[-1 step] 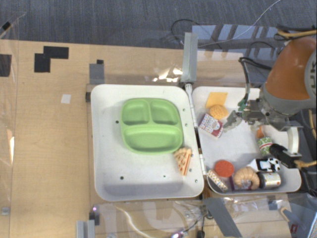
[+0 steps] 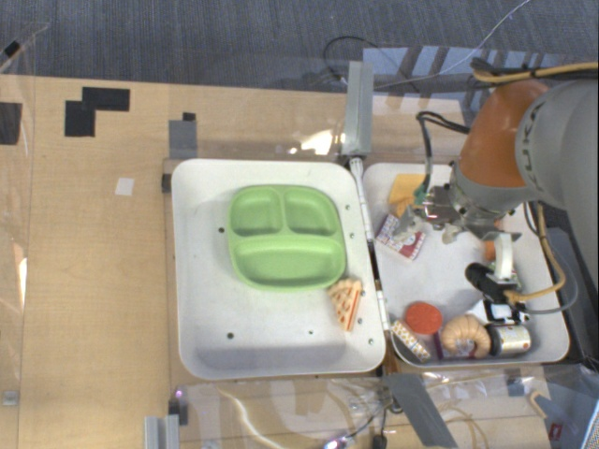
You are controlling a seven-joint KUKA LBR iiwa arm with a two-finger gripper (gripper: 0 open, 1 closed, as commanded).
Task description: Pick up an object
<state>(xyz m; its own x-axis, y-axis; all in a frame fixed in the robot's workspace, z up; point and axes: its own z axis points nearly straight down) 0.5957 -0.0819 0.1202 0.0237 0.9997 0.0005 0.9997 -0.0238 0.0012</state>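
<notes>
Gripper (image 2: 432, 209): descent step, grip state cannot be told. Card packet (image 2: 402, 238) just below-left, cheese wedge (image 2: 404, 191) above-left. Next: settle over one item.

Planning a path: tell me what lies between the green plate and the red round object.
In the camera view, between the green plate and the red round object lie the waffle-patterned orange piece and the wall between the bins.

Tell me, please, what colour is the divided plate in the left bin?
The divided plate is light green, seen clearly in the camera view.
</notes>
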